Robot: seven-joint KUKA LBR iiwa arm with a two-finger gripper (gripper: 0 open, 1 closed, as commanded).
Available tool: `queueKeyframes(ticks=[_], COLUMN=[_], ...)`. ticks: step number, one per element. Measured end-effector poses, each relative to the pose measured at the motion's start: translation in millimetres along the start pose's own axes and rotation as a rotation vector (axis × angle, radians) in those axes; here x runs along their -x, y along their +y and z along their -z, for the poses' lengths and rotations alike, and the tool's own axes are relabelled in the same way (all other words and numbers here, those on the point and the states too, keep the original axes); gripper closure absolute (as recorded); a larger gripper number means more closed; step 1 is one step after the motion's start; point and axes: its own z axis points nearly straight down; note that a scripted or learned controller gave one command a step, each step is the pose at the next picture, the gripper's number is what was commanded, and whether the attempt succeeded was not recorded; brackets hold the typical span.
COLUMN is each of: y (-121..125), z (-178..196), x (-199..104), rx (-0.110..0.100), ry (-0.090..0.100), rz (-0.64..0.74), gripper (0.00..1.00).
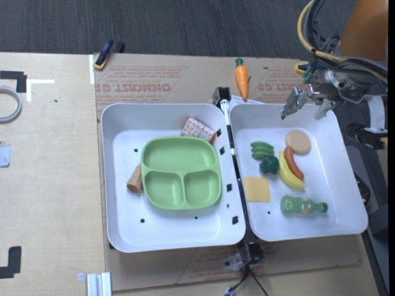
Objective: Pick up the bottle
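While the bottle (303, 206) lies near the bin's front edge, the pincer (307, 106) hangs open.

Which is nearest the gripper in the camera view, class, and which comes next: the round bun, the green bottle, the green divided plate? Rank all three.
1. Round bun, right bin's far side, just below the gripper.
2. Green bottle, lying at the right bin's near side.
3. Green divided plate, in the left bin.

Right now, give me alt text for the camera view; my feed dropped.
A green bottle lies on its side near the front of the right bin, untouched. The gripper hovers over that bin's far rim. The left bin holds a green divided plate.
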Motion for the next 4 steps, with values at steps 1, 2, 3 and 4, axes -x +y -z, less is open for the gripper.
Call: queueKeyframes(ticks=[1,2,3,4], y=[0,-38,-135,-135], z=[9,-82,-82,-54], x=[0,-76,-142,-197], rx=[0.001,-0.001,-0.003,0.0], ry=[-0.001,0.0,0.0,0.0], rz=[0.001,-0.056,-0.311,0.013], gripper=[1.0,1.0,1.0,1.0])
